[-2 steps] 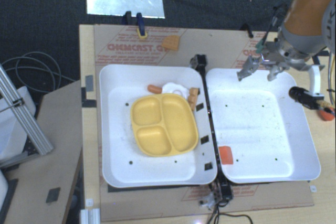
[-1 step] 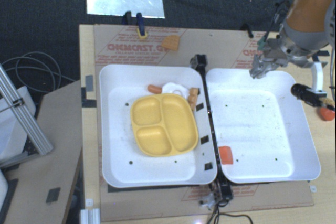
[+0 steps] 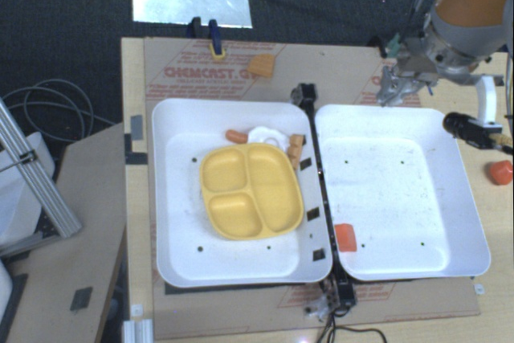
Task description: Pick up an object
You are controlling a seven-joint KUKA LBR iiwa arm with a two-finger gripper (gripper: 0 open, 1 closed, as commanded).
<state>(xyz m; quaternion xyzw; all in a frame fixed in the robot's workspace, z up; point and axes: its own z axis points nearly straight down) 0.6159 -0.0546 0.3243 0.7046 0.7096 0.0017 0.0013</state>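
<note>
Orange block [image 3: 344, 237] in right bin [image 3: 401, 173], well apart from end effector [image 3: 395, 92]

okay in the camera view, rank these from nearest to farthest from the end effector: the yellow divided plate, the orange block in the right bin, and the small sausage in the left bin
From the end effector:
1. Small sausage, left bin's far side.
2. Yellow divided plate, centre of the left bin; close to the block, but its near rim edges it out.
3. Orange block, right bin's front-left corner.

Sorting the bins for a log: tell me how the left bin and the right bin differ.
The left bin holds a yellow divided tray with small items behind it; the right bin holds one orange block. The tray fills the left bin's middle; the block sits in the right bin's near-left corner. Both are shallow and white.
</note>
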